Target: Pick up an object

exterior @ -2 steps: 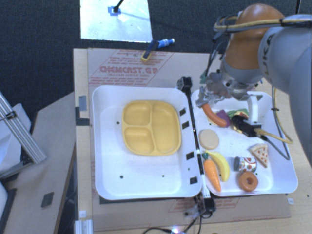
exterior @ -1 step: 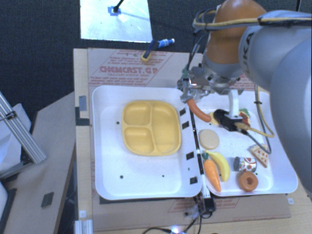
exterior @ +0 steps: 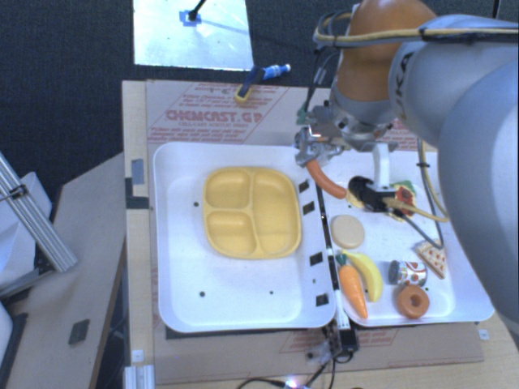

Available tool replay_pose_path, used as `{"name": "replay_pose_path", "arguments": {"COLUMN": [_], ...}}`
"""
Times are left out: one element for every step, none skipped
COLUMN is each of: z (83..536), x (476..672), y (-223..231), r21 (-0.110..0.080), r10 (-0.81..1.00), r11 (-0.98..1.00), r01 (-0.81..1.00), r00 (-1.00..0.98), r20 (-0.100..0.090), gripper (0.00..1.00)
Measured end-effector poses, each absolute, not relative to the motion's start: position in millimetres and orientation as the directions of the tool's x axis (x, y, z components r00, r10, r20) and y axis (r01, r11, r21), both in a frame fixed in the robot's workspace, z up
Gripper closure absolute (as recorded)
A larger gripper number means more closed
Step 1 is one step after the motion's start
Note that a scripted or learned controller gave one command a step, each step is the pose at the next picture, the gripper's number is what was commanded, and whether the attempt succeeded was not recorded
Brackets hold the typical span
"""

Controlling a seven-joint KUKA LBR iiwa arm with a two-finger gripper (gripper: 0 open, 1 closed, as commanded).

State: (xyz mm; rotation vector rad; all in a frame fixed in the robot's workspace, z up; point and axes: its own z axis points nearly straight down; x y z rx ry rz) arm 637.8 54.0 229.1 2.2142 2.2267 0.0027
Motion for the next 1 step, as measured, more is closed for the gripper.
{"name": "replay_pose_path", "arguments": {"z": [216.1], "x": [635.2], "y": [50.7], "r21": [0.001], "r10": [1.000], "r11": [0.001], "r01": [1.000], "r00": [-0.001], "r20": [-0.001], "gripper": [1.00]}}
